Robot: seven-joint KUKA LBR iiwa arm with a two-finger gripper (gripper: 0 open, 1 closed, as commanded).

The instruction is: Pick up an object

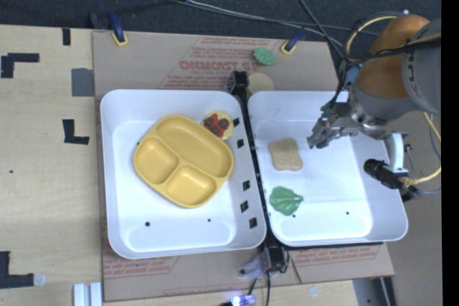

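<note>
The claw (320, 137) hangs over the upper middle of the right bin (380, 226), at centre right of the frame; I cannot tell how it is set or whether it has hold of anything. Just left of it and lower, a tan slice of bread (285, 154) lies on the bin floor, with a green leaf (286, 200) below that. The left bin (122, 226) holds a yellow divided tray (183, 161) and a small pizza piece (218, 123) at the tray's upper right corner.

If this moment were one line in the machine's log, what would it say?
gripper: over right bin, nothing seen held | beige bread-like piece, green leaf: right bin | yellow divided tray: left bin
</note>
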